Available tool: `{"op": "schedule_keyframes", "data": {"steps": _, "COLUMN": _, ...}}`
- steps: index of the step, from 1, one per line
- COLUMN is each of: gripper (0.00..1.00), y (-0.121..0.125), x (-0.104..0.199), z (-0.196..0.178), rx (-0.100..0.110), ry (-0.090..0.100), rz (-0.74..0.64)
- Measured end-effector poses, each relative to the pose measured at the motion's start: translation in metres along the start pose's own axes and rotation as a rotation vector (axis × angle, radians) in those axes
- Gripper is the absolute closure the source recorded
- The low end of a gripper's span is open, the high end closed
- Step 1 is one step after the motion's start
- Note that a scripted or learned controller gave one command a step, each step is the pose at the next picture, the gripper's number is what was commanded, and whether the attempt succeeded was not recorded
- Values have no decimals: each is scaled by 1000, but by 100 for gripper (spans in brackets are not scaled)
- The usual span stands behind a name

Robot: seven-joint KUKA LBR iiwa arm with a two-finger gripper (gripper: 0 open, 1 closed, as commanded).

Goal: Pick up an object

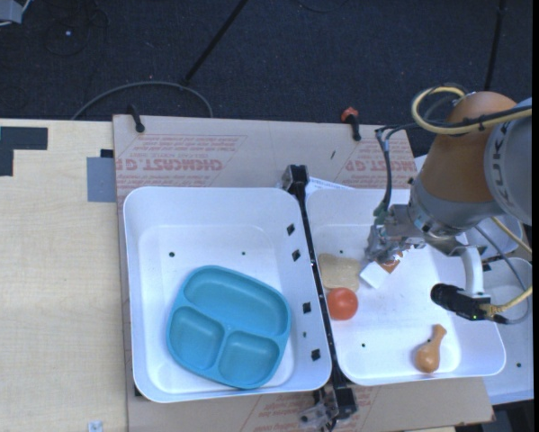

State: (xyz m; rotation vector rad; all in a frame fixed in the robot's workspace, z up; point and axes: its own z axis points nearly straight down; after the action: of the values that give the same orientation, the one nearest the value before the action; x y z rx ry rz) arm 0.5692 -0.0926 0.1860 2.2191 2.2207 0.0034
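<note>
Red ball just below-left of end effector

A sky-blue divided tray is seen in the white left bin. Right of that bin, in the second white bin, an orange-red ball, a tan-orange gourd-shaped object and a pale beige piece are shown. The arm is coloured grey and orange, with yellow cable looped above it. Brown cardboard printed with red lettering is laid beneath the bins, on a pale wood surface marked with dark blue-grey squares.
</note>
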Motion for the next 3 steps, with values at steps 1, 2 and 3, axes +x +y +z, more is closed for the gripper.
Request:
{"op": "schedule_keyframes", "data": {"steps": 1, "gripper": 100, "y": 1, "x": -1, "z": -52, "rx": 0, "ry": 0, "rz": 0}}
{"op": "schedule_keyframes", "data": {"steps": 2, "gripper": 100, "y": 13, "x": 49, "z": -48, "rx": 5, "ry": 2, "rz": -3}}
{"op": "schedule_keyframes", "data": {"steps": 3, "gripper": 100, "y": 13, "x": 97, "z": -54, "rx": 5, "ry": 2, "rz": -3}}
